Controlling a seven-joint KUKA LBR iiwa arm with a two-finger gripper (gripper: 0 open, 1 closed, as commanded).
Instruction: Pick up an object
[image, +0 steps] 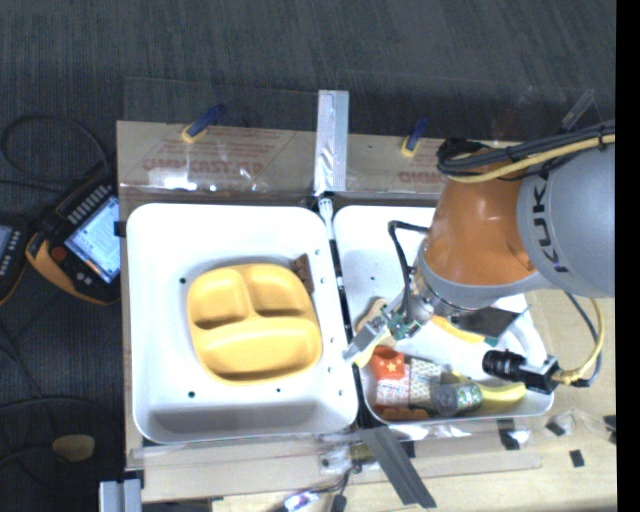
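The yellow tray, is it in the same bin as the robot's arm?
No, the yellow tray lies in the left bin, while the arm reaches into the right bin.

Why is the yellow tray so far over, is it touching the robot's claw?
Apart. The camera view shows the yellow tray in the left bin, while the gripper hangs past the divider, over the right bin.

Left of the tool (372, 333): yellow divided tray (254, 319), smooth plastic with a soft sheen. Left bin (160, 300) and right bin (365, 250): white, smooth, semi-gloss plastic. Arm shell (580, 225) above the tool: matt grey; orange band (478, 235) satin. Beyond the bins, clear film (215, 155) glossy over brown board. Tabletop (590, 440) to the right: pale wood, matt.
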